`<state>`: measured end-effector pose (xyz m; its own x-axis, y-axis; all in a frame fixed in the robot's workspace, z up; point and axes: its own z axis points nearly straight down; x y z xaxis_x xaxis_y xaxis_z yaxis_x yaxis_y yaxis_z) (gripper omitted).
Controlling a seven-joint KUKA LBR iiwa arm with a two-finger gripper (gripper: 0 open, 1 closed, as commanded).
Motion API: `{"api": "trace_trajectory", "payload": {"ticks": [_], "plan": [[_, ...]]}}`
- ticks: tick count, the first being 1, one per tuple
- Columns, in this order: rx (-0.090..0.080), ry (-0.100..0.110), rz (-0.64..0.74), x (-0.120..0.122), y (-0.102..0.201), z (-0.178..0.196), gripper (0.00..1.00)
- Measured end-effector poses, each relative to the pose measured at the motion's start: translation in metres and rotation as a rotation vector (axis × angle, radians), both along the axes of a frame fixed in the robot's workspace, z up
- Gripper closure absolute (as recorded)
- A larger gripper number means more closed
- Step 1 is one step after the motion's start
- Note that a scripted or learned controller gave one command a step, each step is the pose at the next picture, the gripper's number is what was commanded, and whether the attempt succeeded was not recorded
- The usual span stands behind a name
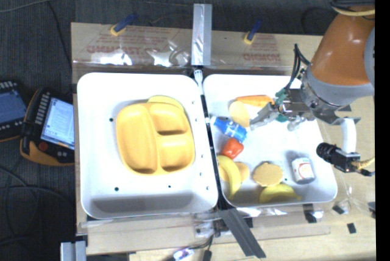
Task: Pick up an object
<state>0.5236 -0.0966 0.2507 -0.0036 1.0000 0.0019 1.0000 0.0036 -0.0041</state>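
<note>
My gripper (259, 117) hangs over the upper middle of the right bin (323, 193), reaching in from the right and pointing left. Just left of its tip lie a pale yellow piece (239, 112) and an orange-and-yellow piece (256, 99). A blue-and-white bottle (230, 128) and a small red object (231, 147) sit below those, near the bin's left wall. Along the front lie a banana (228, 173), a round tan disc (267, 174), a yellow piece (275, 193) and a small white jar (302, 169).
The left bin (97, 193) holds a yellow divided tray (155, 135). The ridge between the bins (207, 138) runs close to the blue bottle. A black part on a white bracket (335, 155) sticks out by the right bin's right rim. A handheld pendant (46, 125) lies off the bench at left.
</note>
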Motion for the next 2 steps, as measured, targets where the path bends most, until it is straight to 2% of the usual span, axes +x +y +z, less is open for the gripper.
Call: {"api": "trace_trajectory", "payload": {"ticks": [1, 2], "plan": [[-0.002, 0.000, 0.040, 0.089, 0.000, -0.081, 0.00], [-0.005, -0.031, 0.156, 0.081, -0.009, -0.142, 0.00]]}}
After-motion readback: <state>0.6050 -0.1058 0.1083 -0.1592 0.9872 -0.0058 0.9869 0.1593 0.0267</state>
